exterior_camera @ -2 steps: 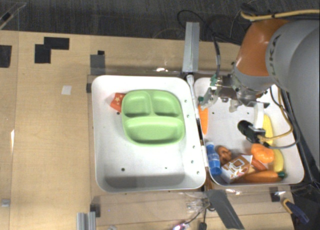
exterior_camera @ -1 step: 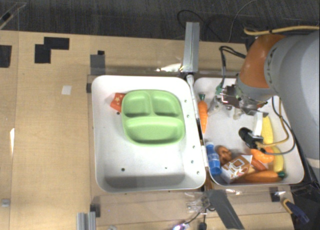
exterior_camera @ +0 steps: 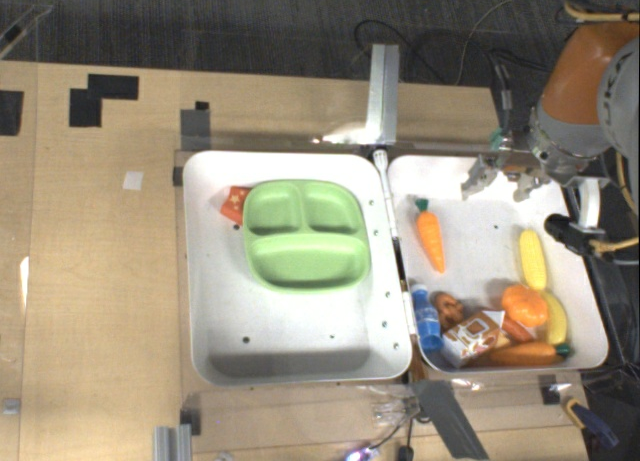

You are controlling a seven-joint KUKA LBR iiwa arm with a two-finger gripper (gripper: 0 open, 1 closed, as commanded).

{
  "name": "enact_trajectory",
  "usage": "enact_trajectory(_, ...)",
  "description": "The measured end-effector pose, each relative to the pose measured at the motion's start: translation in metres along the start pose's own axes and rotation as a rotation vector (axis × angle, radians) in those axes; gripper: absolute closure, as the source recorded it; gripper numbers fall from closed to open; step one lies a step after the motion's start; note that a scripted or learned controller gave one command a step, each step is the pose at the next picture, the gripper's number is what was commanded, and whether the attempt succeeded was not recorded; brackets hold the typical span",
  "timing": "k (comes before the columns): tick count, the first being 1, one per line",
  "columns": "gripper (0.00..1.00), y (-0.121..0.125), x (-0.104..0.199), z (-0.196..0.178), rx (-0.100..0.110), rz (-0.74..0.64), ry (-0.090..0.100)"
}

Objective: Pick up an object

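My gripper point(exterior_camera: 499, 181) hangs over the far edge of the right bin point(exterior_camera: 480, 249), open, with nothing between its fingers. Below and left of it a toy carrot point(exterior_camera: 430, 236) lies on the bin floor. A yellow corn cob point(exterior_camera: 533, 258) lies along the right side. In the near right corner sit an orange fruit point(exterior_camera: 525, 305), a small printed box point(exterior_camera: 473, 334), a blue bottle point(exterior_camera: 427, 316), a banana point(exterior_camera: 556, 323) and a long orange piece point(exterior_camera: 520, 354), packed together.
The left bin point(exterior_camera: 215, 329) holds a green divided plate point(exterior_camera: 304, 232) with a small red packet point(exterior_camera: 234, 205) at its far left corner. A metal post point(exterior_camera: 383, 94) stands behind the ridge between the bins. Cables run at the right edge.
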State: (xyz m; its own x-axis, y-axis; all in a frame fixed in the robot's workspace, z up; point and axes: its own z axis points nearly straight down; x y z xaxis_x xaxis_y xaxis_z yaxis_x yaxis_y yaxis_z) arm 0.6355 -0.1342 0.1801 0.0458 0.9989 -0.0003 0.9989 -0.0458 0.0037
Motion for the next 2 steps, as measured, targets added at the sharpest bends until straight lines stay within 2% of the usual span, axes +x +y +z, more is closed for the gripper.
enact_trajectory(1,0.00,-0.009,0.040,0.088,0.000,-0.055,0.001)
enact_trajectory(2,0.00,0.034,-0.062,0.035,-0.003,-0.242,-0.002)
